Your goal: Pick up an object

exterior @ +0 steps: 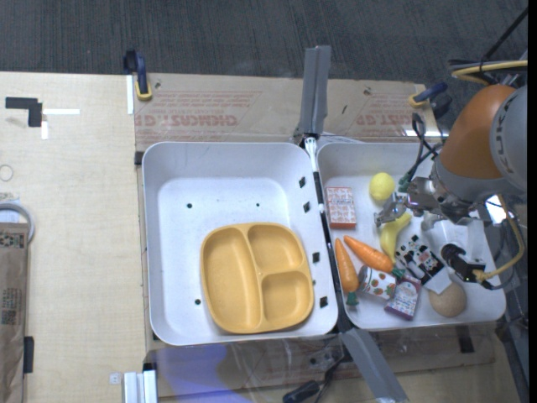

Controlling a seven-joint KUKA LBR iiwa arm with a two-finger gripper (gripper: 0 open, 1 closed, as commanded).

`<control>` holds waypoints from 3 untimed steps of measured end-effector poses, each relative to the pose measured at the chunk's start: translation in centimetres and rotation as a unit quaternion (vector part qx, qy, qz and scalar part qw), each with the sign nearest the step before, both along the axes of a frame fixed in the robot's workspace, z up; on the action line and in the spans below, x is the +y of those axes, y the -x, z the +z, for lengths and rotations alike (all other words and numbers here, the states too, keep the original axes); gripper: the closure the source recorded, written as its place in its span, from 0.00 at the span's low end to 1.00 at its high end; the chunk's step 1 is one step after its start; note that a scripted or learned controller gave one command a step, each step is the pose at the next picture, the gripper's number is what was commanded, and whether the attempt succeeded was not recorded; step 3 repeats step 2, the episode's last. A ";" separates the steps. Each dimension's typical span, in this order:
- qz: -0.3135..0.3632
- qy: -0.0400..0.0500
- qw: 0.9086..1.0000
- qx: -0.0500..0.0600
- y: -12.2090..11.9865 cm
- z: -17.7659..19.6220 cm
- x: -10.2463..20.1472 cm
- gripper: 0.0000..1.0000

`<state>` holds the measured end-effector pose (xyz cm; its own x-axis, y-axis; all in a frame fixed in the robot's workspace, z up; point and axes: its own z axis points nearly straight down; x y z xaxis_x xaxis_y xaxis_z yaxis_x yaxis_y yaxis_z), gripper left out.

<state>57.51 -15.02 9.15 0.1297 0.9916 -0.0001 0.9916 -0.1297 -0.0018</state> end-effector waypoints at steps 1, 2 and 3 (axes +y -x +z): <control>-0.002 -0.001 1.000 0.001 0.0 0.9 0.0 1.00; -0.053 0.001 0.999 0.000 1.2 14.5 3.3 1.00; -0.053 0.001 0.999 0.000 1.2 14.5 3.3 1.00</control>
